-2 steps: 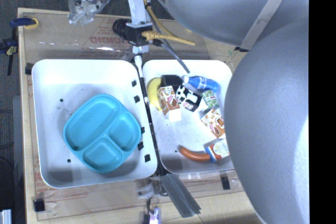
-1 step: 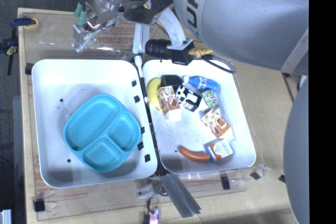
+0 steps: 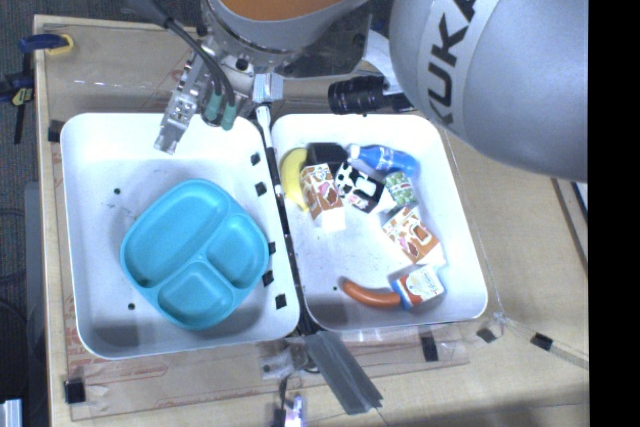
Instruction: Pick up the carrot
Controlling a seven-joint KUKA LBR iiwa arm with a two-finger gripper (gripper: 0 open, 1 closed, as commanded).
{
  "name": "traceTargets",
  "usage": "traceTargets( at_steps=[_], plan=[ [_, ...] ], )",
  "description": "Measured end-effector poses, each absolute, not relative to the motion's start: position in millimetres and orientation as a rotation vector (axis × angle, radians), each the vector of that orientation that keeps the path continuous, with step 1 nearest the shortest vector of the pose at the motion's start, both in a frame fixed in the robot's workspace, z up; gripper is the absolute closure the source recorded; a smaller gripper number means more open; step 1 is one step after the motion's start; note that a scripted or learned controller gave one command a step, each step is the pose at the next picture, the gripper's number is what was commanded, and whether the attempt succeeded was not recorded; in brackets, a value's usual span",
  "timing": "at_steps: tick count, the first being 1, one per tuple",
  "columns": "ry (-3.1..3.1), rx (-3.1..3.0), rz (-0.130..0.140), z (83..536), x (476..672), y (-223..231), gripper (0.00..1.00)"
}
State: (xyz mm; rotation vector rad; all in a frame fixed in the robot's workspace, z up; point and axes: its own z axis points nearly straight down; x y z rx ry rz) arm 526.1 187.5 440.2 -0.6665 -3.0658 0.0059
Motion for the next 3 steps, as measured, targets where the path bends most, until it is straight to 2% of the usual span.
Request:
traceTargets(
  at_steps=[1, 2, 3],
  plan=[
    [-3.131, 0.203, 0.003, 312, 488.3, 218, 1.00],
    [-3.062, 0.710, -0.001, 442, 484.7, 218, 1.00],
    [-3.062, 0.709, 0.000, 442, 484.8, 218, 0.00]
  ],
)
